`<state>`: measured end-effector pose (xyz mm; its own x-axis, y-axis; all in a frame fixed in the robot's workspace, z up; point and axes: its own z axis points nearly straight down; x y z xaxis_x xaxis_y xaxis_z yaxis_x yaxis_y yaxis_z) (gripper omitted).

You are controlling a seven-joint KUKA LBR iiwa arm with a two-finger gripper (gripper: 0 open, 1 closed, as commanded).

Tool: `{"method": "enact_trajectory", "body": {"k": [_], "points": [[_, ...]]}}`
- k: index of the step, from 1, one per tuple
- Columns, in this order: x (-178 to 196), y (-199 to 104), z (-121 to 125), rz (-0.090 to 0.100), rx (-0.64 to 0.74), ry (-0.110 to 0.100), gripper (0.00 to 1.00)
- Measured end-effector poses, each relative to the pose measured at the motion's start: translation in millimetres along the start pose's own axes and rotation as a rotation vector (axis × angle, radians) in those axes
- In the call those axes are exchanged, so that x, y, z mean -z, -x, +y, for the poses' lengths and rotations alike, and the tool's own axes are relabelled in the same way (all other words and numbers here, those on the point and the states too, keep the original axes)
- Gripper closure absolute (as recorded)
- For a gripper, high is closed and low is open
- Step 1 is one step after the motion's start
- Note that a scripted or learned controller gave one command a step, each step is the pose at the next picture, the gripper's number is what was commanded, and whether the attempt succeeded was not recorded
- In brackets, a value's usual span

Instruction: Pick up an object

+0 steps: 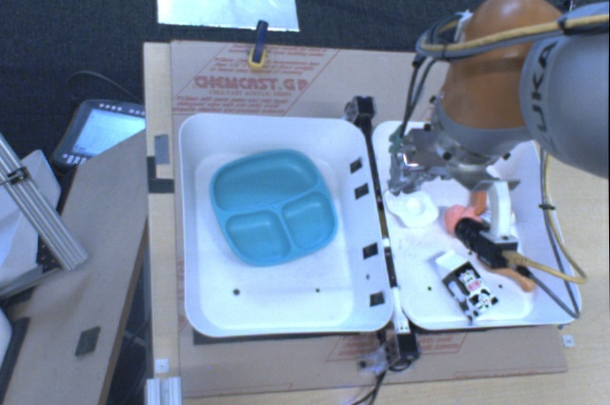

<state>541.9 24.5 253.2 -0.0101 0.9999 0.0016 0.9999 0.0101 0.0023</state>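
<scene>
The tool (412, 167) hangs over the right bin (534, 306) at centre right (its state cannot be told). That bin holds several small objects (467, 284); the left bin (191, 203), one of two, holds one blue divided tray (274, 206).

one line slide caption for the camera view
KUKA arm's hand low over the right bin of small objects; blue divided tray lies in the left bin.

Arm (534, 79) reaching in from right, wrist bent down, gripper (408, 167) lowered
</scene>
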Motion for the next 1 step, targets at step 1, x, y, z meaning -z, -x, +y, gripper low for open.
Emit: {"method": "enact_trajectory", "body": {"k": [1], "points": [[-10.7, -46.9, -8.9, -0.001, -0.002, -0.001, 1.0]]}}
